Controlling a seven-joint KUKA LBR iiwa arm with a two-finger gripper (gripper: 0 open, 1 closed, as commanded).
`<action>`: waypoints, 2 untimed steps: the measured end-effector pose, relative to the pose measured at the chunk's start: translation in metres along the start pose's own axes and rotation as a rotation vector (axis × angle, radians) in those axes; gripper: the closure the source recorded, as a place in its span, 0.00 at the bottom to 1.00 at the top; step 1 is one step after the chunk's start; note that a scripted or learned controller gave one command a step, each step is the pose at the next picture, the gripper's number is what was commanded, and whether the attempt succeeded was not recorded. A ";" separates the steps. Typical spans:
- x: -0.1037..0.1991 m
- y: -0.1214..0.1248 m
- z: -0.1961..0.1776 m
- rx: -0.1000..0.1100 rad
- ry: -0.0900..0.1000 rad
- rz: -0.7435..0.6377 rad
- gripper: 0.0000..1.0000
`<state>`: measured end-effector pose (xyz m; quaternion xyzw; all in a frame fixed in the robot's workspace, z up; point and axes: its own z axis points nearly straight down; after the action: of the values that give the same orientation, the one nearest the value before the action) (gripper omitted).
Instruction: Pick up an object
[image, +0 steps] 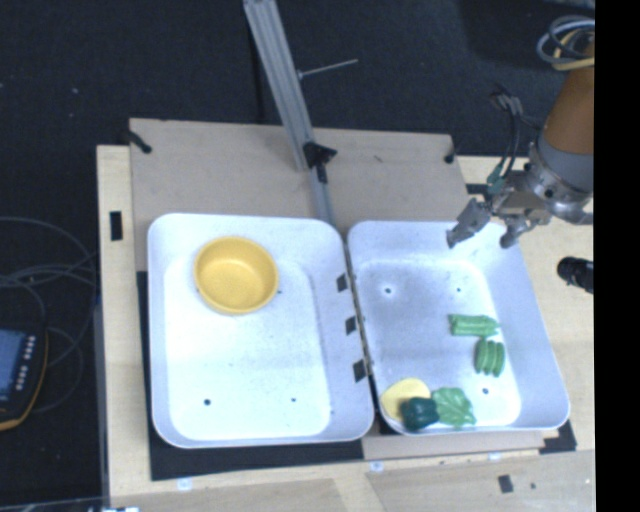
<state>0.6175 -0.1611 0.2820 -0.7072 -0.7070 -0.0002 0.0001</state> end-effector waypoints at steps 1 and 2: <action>-0.002 -0.007 0.044 0.003 -0.001 0.001 0.00; 0.001 -0.007 0.106 0.005 0.000 0.000 0.00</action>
<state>0.6107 -0.1601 0.1756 -0.7073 -0.7069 0.0017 0.0017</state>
